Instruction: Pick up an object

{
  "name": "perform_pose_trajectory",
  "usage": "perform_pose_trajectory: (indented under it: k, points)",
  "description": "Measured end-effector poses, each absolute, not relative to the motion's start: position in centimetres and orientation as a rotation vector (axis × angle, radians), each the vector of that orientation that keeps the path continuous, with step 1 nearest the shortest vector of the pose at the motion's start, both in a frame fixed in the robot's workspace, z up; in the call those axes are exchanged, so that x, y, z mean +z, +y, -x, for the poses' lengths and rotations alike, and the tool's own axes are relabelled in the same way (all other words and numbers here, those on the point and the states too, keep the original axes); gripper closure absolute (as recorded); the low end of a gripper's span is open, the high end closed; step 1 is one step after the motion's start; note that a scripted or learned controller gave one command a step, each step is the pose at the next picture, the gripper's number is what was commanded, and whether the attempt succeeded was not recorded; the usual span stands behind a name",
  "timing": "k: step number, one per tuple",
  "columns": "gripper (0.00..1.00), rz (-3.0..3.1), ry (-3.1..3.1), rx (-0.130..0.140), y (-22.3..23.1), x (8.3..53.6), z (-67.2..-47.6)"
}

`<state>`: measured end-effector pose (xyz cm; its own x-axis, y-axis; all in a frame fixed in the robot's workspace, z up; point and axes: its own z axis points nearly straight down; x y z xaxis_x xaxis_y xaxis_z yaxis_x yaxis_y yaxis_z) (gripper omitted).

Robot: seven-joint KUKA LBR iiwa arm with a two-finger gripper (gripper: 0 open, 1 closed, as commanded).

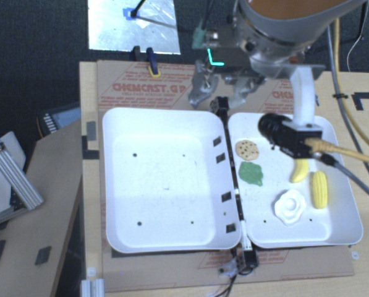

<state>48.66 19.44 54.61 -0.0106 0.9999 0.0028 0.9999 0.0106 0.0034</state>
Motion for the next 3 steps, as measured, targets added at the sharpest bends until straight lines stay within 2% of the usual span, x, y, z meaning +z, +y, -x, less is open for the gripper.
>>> perform_pose_trajectory:
  k: [1, 2, 3]
  points:
    - [1.00, -2.204, 2.238, 0.011, 19.5, 55.7, -48.7]
    - [1.00, -2.226, 2.225, -0.023, 18.1, 35.6, -48.5]
    - [1.00, -2.221, 2.219, 0.006, 16.7, 39.3, -49.9]
